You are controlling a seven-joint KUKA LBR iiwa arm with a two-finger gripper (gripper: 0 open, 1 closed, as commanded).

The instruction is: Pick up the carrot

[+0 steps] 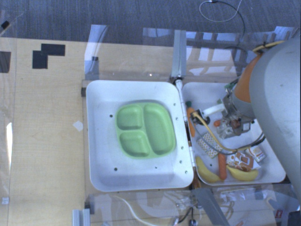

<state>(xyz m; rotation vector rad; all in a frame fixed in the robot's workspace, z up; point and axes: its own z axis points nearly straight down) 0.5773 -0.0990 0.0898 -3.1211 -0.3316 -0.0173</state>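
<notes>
Nearest, in the right bin (277, 175), two bananas (209, 171) flanking a short orange carrot (222, 166) lying lengthwise between them, beside a printed packet (242, 160). Likely light, stiff, smooth and tapered; best pinched across the thick middle, lest it roll. Farther in, claw (230, 126) low over the bin's clutter, apart from the carrot; opening impossible to tell. Leftward, green divided tray (146, 130) in the left bin (99, 140)

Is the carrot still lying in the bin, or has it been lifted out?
Still in the bin. The carrot lies flat on the right bin's floor between two bananas, apart from the gripper.
</notes>
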